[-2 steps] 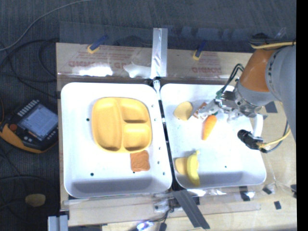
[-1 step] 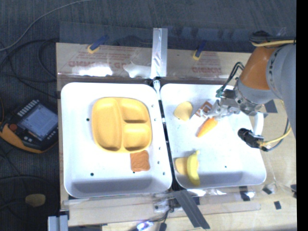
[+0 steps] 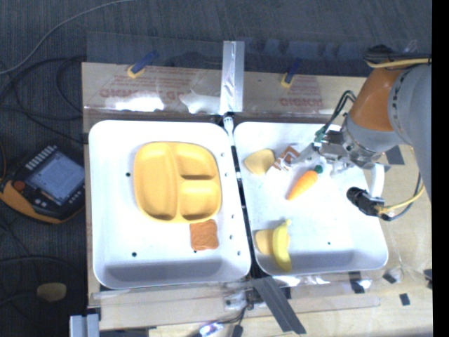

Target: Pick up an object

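Observation:
In the right bin (image 3: 365, 255) lies an orange carrot (image 3: 303, 184), tilted with its thick end up and to the right. My gripper (image 3: 323, 152) hangs just above and to the right of that thick end, at the end of the grey arm with its orange band (image 3: 372, 107). A pale yellow rounded piece (image 3: 258, 161) and a small brown-and-white item (image 3: 284, 158) lie to the left of the gripper. A yellow banana (image 3: 281, 246) rests beside a pale round slice (image 3: 263, 241) near the bin's front left.
The left bin (image 3: 112, 188) holds a yellow compartment plate (image 3: 177, 181) and an orange-brown square (image 3: 204, 235) in front of it. A metal divider (image 3: 238, 188) separates the bins. A black cable end (image 3: 365, 201) hangs right of the carrot.

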